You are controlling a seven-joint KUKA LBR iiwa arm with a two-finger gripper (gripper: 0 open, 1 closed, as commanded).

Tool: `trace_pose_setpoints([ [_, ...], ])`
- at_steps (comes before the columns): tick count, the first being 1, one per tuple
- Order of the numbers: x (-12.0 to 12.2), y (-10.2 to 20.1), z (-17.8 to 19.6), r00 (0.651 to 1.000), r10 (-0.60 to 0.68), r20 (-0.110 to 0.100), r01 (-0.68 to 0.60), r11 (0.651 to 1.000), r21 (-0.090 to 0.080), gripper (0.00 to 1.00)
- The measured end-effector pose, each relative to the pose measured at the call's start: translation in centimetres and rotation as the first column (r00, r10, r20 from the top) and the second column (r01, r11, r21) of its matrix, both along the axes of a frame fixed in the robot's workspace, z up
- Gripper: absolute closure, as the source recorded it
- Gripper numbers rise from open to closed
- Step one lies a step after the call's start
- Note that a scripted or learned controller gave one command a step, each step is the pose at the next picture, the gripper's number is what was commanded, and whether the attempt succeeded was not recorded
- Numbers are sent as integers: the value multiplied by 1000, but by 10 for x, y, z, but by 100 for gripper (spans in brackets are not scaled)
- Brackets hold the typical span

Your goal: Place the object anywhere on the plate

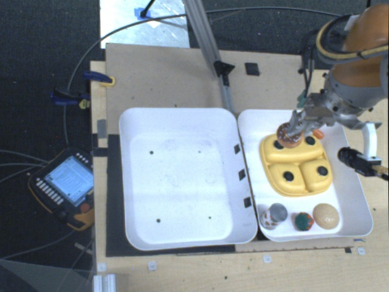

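Here's the table [182,78], a tan board carrying two shallow white bins side by side, the left bin [179,178] with its floor bare and the right bin [358,215] holding everything in play. The arm [358,47] comes in from the right, grey with its orange band bulging at the top corner, reaching down over the far part of the right bin. Sitting in that bin is the yellow plate [298,166], a divided one with three compartments, one long section across the far side and two smaller ones nearer the camera, set a little askew to the bin walls. Down at the plate's far edge is the end effector [298,123], and right below it a small round brownish object [289,135], resting at the far rim of the long compartment; it looks roughly circular from above, so no long axis or pointing direction can be read. Whether the end effector is clenched on it or released, I cannot tell. Along the bin's near wall sit three small items in a row: a grey-topped piece [275,215], a green and red ball [304,221], and a tan oval [326,215].
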State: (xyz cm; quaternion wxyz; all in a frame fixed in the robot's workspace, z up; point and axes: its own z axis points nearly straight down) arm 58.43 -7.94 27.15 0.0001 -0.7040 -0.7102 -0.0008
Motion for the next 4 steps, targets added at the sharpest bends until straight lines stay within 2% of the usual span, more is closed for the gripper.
trace_pose_setpoints([
  [4,-14,201,-57,1000,1,-1,-1,1000,1,100],
])
